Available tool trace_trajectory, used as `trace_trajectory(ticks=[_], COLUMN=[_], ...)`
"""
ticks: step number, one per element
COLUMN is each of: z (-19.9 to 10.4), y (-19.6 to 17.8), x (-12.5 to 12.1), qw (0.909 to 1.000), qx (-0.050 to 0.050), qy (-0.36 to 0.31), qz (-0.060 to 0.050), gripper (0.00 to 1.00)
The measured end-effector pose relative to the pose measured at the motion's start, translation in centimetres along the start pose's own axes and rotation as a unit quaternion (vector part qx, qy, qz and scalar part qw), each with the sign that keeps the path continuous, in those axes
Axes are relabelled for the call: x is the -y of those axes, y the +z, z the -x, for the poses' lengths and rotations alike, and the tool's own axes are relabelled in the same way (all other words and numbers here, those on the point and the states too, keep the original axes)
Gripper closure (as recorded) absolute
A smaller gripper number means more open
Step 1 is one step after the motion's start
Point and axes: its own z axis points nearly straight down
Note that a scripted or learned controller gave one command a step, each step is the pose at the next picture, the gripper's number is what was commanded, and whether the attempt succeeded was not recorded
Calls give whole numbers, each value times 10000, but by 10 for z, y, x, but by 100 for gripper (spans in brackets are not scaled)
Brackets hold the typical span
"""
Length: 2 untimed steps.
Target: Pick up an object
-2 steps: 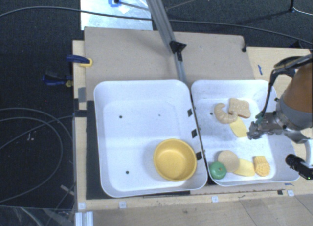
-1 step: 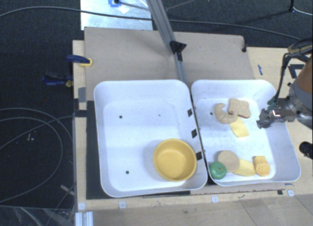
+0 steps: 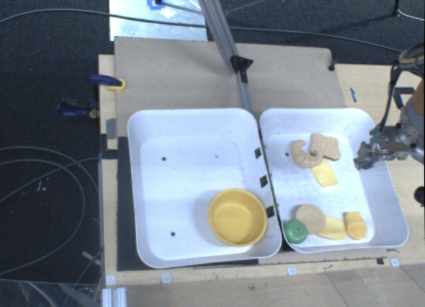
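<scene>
My gripper hangs over the right edge of the right bin, with nothing seen between its fingers. To its left in that bin lie a tan toast slice, a curved beige piece and a pale yellow wedge. Near the bin's front sit a round beige disc, a green ball, a yellow slice and an orange waffle piece. A yellow bowl rests in the left bin at its front right.
A grey pole slants from the top down to the seam between the bins. Blue and yellow clamps grip the bench's left edge. Cables lie on the dark floor at the left.
</scene>
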Motion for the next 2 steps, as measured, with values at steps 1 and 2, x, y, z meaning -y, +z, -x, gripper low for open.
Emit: trace_trajectory(ticks=[1,2], z=[-47,-97], y=[-6,-10], x=[-11,-21], qw=[10000,10000], qx=[-6,-10], qy=[-23,-25], qz=[-1,-11], gripper=[100,100])
